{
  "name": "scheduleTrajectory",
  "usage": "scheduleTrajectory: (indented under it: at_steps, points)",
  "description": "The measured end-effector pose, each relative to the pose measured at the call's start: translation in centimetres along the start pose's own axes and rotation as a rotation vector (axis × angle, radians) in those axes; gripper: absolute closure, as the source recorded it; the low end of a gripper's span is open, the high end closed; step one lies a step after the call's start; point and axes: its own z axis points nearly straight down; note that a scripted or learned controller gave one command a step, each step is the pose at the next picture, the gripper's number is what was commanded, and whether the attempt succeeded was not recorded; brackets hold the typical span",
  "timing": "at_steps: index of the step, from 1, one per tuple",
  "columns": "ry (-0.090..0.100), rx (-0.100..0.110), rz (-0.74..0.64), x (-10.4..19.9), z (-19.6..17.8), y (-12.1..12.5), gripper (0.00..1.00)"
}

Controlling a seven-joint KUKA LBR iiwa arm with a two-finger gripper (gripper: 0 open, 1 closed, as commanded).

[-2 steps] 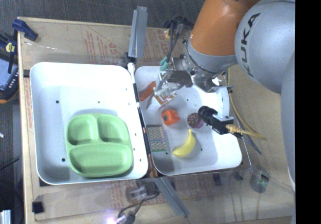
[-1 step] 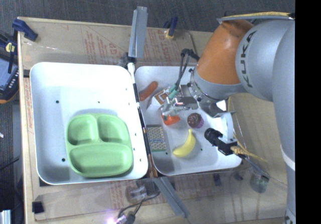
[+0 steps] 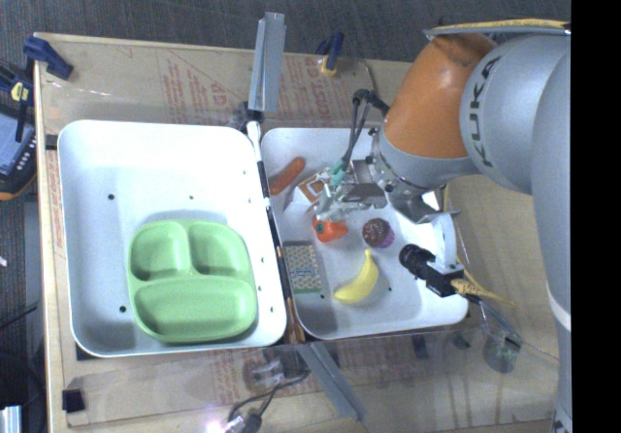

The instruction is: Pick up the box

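Observation:
A small orange-and-white box (image 3: 312, 189) lies in the right bin (image 3: 388, 322), near its upper left, partly covered by the gripper. A flat grey-green patterned box (image 3: 304, 267) lies by that bin's left wall. My gripper (image 3: 330, 205) hangs low over the right bin's upper middle. It is just right of the small box and directly above a red-orange round thing (image 3: 331, 230). Nothing can be seen held in it.
An orange carrot-like piece (image 3: 287, 175), a purple ball (image 3: 377, 232) and a yellow banana (image 3: 360, 281) also lie in the right bin. The left bin (image 3: 97, 159) holds a green divided plate (image 3: 192, 281). The arm's bulk covers the right bin's upper right.

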Motion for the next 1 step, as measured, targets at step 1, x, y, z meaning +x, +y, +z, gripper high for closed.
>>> scheduleTrajectory:
  at_steps: [1]
  points:
    - [0.0, 0.0, 0.0, 0.0, 0.0, 0.0, 0.0]
